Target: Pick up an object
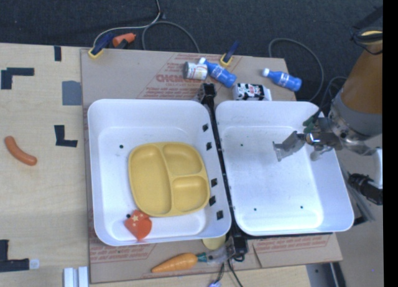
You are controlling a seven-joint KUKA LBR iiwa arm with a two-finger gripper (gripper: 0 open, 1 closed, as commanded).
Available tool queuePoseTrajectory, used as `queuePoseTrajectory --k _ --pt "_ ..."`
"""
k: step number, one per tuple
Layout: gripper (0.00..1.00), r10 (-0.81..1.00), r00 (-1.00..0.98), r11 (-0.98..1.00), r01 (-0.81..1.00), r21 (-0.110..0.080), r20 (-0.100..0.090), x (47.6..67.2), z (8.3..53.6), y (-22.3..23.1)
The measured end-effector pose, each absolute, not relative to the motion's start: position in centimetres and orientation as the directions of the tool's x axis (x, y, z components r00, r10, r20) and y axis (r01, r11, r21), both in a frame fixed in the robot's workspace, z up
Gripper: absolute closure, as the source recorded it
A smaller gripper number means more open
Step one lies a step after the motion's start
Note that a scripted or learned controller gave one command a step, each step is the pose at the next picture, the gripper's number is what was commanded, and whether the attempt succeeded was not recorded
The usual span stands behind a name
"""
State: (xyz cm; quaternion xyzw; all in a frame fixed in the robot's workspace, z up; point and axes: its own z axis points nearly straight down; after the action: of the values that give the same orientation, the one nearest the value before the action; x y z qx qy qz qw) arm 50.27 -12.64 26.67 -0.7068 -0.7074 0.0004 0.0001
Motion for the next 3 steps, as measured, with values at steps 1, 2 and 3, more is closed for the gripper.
queuePoseTrajectory --k 1,2,3 --pt "0.00 1.000 0.000 0.000 1.000 0.004 -0.005 61.3 21.7 -20.0" --pt "0.00 1.000 -0.003 0.003 1.000 0.003 -0.003 62.1 7.9 -18.0" --pt "0.00 1.000 -0.010 0.010 1.000 0.006 0.003 61.1 16.0 -9.3"
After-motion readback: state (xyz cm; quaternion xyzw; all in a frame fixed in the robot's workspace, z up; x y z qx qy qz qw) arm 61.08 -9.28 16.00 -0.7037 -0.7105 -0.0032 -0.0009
